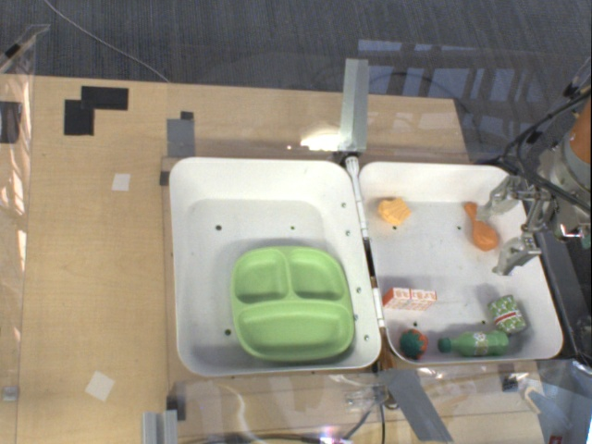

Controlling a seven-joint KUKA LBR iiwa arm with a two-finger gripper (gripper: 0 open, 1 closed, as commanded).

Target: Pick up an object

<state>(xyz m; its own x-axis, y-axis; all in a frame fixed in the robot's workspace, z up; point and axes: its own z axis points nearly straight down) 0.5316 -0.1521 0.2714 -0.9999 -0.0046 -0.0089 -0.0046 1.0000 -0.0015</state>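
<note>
Camera view. Left bin [185, 248]: one green divided tray [292, 303], lying flat toward the near side.

Right bin [444, 192]: yellow-orange piece [395, 212] near the far left corner; orange carrot-shaped item [481, 229] toward the far right; small red-and-white packet [410, 297] beside the divider; red-and-green ball [413, 342], green bottle [474, 343] on its side and green patterned can [507, 314] along the near wall.

Arm cut off at the right edge. Gripper [511, 232] spread wide, grasping nothing, at the bin's right wall; carrot-shaped item just left of it, apart from both fingers.
</note>
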